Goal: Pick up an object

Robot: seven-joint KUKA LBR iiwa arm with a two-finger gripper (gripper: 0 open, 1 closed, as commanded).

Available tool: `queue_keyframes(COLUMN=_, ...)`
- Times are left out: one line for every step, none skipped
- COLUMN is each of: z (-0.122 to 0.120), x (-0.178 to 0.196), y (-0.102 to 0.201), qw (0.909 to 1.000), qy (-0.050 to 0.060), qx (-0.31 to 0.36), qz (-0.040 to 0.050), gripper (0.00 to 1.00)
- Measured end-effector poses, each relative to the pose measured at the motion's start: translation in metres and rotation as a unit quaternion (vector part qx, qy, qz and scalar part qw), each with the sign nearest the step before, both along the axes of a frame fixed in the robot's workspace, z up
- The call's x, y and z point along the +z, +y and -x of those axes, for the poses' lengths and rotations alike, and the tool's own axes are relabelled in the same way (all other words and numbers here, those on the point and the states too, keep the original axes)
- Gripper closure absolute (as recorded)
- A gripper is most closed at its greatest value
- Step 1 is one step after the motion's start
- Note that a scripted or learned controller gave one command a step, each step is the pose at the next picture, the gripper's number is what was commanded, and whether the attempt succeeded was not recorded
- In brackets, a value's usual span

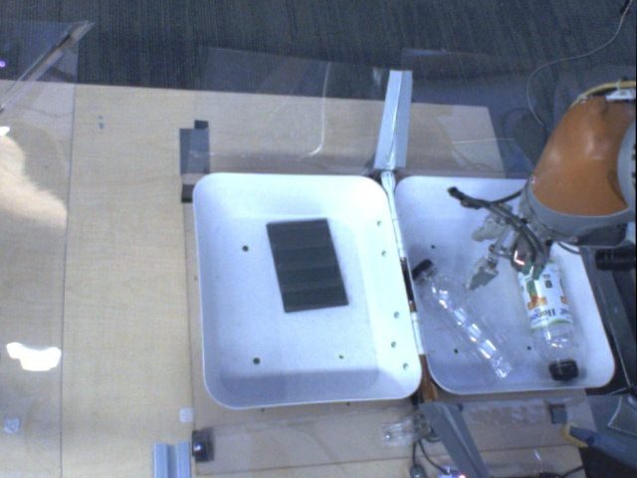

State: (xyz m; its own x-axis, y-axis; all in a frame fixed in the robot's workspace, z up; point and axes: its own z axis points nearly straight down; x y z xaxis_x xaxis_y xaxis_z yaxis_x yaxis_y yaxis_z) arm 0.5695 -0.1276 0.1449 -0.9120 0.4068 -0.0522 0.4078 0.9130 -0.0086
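My gripper (487, 254) hangs over the middle of the right bin (438, 202), its two fingers spread open with nothing between them. Just below and left of it a clear crinkled plastic bottle (466, 325) lies diagonally on the bin floor. To its right lies a clear bottle with a white and green label (547, 307), black cap (563, 369) toward the front. A small black piece (421, 267) rests by the bin's left wall. In the left bin (224, 267) a dark grey ribbed rectangular block (307, 264) lies flat.
The arm's orange band and grey wrist (587, 162) cover the right bin's far right corner. A metal divider post (393, 118) stands behind the seam between the bins. Wooden bench surface (109, 267) spreads to the left.
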Motion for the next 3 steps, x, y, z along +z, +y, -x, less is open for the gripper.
queue_keyframes(z=0.01, x=0.004, y=0.004, qw=0.9995, qy=-0.011, qx=-0.03, qz=0.0038, gripper=0.0)
queue_keyframes(z=-0.015, x=-0.014, y=0.014, qw=0.9998, qy=-0.008, qx=-0.02, qz=-0.003, gripper=0.0)
queue_keyframes(z=-0.08, x=-0.054, y=0.02, qw=0.9968, qy=0.014, qx=-0.078, qz=-0.0099, gripper=0.0)
